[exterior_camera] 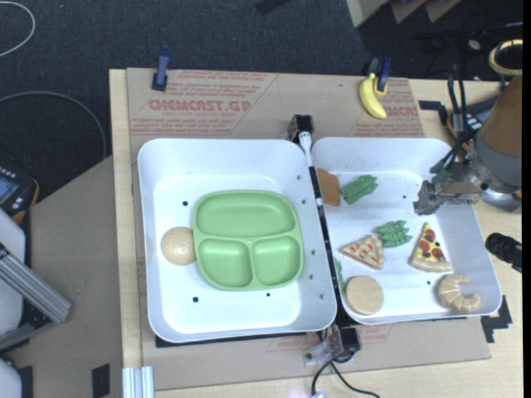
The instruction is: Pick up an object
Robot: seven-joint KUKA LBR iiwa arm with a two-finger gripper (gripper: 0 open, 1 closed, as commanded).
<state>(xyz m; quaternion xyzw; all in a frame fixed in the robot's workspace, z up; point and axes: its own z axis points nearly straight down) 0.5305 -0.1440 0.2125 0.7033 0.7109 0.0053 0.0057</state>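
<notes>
The bench is carrying two shallow white bins side by side. The left bin is holding a green divided tray, which is lying flat near the middle, and a round beige bun is sitting just beside the tray's left edge, touching it or nearly so.

The right bin is holding the smaller pieces. A brown flat piece is leaning against the bin's left wall, and a dark green leafy piece is lying just beside it. Nearer the middle, a second green vegetable piece is resting between two pizza slices: one slice to its lower left and the other slice to its right. A round tan cookie is lying near the front wall, and a croissant is sitting in the front right corner.

The arm is reaching in from the right, and its pincer is hanging over the right bin's right half, just above the right-hand pizza slice; nothing is showing between its fingers, and whether they are spread or closed cannot be told.

A yellow banana is lying on the bench behind the right bin, beside a blue clamp; another blue clamp is gripping the bench's far left edge.
</notes>
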